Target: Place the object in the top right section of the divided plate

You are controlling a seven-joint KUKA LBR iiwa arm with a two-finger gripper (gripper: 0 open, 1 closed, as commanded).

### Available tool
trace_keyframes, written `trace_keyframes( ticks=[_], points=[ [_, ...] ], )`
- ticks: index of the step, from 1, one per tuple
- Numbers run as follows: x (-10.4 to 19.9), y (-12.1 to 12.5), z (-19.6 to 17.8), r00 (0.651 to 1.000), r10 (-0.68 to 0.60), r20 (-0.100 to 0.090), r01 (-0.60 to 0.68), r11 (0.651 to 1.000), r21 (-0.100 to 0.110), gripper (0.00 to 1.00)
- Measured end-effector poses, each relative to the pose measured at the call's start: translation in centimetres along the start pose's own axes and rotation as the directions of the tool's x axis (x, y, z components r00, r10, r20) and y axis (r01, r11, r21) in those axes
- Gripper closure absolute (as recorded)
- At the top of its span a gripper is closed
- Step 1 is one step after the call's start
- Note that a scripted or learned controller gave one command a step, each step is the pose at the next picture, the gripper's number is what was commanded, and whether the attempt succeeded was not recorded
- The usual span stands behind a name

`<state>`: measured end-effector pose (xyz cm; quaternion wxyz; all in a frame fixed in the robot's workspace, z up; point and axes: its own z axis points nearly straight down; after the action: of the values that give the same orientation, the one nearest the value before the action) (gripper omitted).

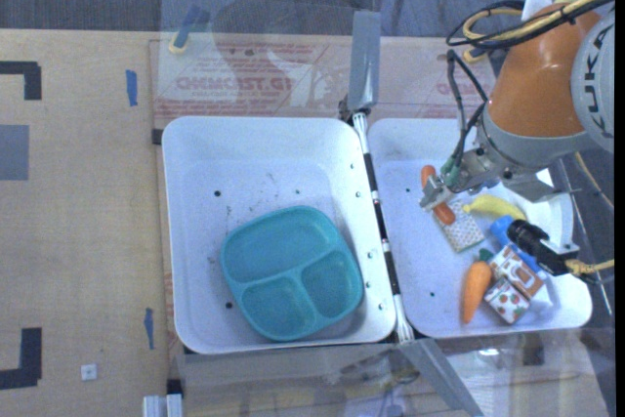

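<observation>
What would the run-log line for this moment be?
stage: picking | tool: right bin, over small orange item | divided plate: left bin

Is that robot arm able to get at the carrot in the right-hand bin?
Probably yes: the carrot lies uncovered on the right bin's floor, below the gripper, though a small box sits close beside it.

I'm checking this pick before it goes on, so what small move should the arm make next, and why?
Probably ease straight down a little. The gripper hovers in the right bin at the small orange piece, and the teal divided plate sits in the left bin.
</observation>
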<state>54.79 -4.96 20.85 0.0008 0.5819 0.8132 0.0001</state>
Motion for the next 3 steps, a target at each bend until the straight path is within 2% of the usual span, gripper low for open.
trace_keyframes(
  ticks=[1,2,3],
  points=[
    [1.3,0.1,-8.5,0.997,-0.083,0.001,0.083,0.997,-0.002,1.00],
    [-6.4,6.0,-12.8,1.000,-0.024,0.002,0.024,1.000,-0.002,1.00],
    [2.5,3.0,-9.1,0.999,0.037,0.000,-0.037,0.999,0.000,1.00]
  ],
)
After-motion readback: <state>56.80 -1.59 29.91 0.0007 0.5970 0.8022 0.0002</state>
